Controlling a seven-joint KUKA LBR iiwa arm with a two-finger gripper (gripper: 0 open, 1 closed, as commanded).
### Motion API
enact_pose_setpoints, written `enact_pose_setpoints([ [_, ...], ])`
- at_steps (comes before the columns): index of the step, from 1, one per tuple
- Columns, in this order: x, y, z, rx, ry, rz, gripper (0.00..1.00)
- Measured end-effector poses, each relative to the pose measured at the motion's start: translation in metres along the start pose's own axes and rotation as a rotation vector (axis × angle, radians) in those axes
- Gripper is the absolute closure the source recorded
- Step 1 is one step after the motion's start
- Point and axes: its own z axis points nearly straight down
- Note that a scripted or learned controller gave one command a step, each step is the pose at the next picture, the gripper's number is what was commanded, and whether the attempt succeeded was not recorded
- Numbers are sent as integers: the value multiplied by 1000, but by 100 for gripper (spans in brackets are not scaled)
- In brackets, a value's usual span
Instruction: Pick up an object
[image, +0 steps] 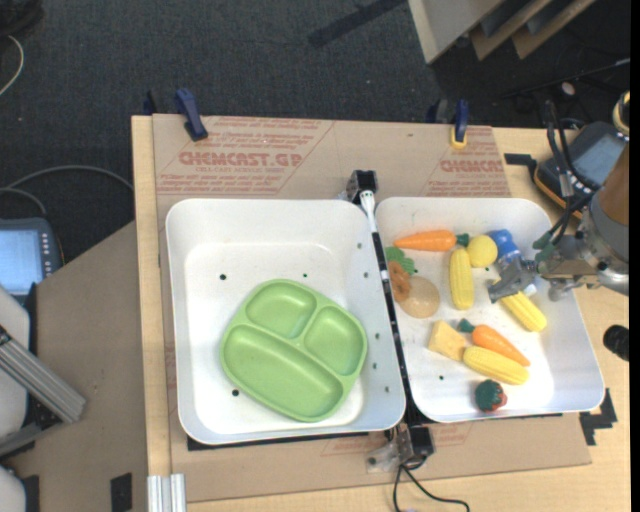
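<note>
You see the gripper (512, 281) low over the right bin (570, 395), apparently open, fingers straddling nothing. A yellow corn piece (524, 311) lies just beneath it, unheld. The left bin (190, 300) contains a green divided plate (293, 348).

Two white bins (190, 330) (575, 385) sit side by side. The left one holds one green divided plate (293, 348). The right one holds two carrots (425, 241) (497, 344), three corn cobs (461, 279) (524, 311) (494, 365), one lemon (482, 250), one cheese wedge (447, 340), one strawberry (489, 396) and one tan round piece (419, 297).
</note>
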Motion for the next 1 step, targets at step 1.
enact_pose_setpoints([
  [1, -14, 96, 77, -2, -2, -3, 0],
])
